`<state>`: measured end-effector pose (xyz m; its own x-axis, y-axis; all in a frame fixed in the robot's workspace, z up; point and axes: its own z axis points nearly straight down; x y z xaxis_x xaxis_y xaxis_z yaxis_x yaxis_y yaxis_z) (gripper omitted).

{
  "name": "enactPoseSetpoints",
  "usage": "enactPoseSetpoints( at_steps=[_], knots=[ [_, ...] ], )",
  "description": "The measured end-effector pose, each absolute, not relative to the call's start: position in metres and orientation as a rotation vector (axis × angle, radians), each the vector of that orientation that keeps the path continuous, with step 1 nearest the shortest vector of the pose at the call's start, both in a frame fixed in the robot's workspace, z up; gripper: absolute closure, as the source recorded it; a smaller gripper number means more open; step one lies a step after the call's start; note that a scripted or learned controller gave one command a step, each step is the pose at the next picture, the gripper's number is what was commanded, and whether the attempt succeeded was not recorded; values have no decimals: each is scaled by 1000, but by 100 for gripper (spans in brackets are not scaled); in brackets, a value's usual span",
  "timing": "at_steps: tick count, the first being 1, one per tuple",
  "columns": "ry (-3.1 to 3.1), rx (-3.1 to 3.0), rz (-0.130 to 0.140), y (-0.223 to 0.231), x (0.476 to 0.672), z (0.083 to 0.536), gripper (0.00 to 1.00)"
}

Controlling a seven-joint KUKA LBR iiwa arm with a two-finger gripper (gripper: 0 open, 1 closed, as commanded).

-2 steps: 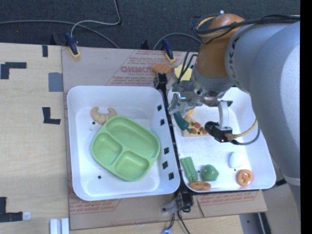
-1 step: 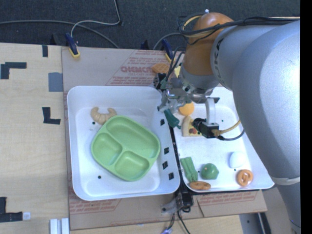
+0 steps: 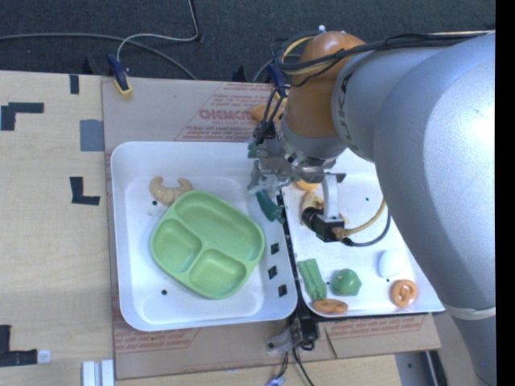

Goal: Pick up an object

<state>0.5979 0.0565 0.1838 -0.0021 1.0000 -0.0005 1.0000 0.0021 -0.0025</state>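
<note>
Camera view: "CHEMCO" in red on cardboard (image 3: pixel 217 115) behind bins.

A light wooden bench (image 3: pixel 40 240) carries a sheet of brown cardboard (image 3: pixel 173 115) printed with red lettering, and black tape marks (image 3: pixel 79 190) sit on the bare wood to the left. Two shallow white bins rest side by side on the cardboard, touching along a divider: the left bin (image 3: pixel 129 215) and the right bin (image 3: pixel 378 300). A blue and yellow clamp (image 3: pixel 120 76) grips the far edge of the cardboard near its left corner. Black cables (image 3: pixel 161 34) trail across the dark floor beyond the bench.
</note>
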Motion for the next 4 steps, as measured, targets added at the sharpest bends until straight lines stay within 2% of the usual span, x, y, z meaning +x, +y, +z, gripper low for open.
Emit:
enactPoseSetpoints(
  at_steps=[1, 2, 3, 4],
  knots=[
    [-2222, -2221, 3, 5, 587, 184, 100],
    [-2222, -2218, 2, 55, 593, 184, 100],
    [-2221, -2221, 3, 2, 586, 184, 100],
    [-2222, -2219, 1, 16, 585, 198, 100]
  ],
)
